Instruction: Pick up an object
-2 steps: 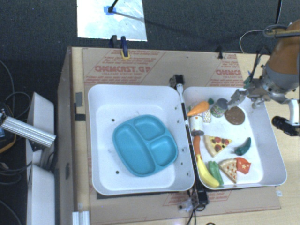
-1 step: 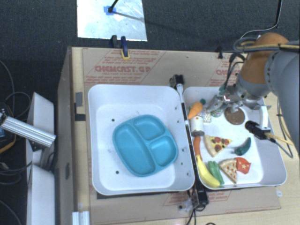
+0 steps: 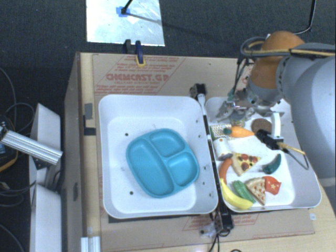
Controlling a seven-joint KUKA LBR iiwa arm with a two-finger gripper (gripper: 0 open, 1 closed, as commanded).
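From above, the grey arm comes in from the right, its orange band sitting just over the wrist, and the gripper (image 3: 233, 109) is down at the far end of the right bin (image 3: 307, 190); from here I cannot tell whether it is open, closed or gripping anything, because the metal parts blur together. Right beneath it lies a toy carrot (image 3: 242, 132), smooth orange plastic, its long axis running left to right with the green stub pointing left toward the divider between the bins. The rest of the bin is crowded with glossy play food: a pizza slice (image 3: 244, 163) with red dots lying about midway, a second slice (image 3: 258, 189) nearer me, a curved yellow banana (image 3: 234, 196) along the near left corner, a dark green pepper-like piece (image 3: 272, 164) to the right, and a round brown piece (image 3: 261, 125) near the wrist. The left bin (image 3: 113, 114) holds a blue tray (image 3: 162, 162), matte plastic with rounded corners and three compartments, lying flat and turned at an angle.
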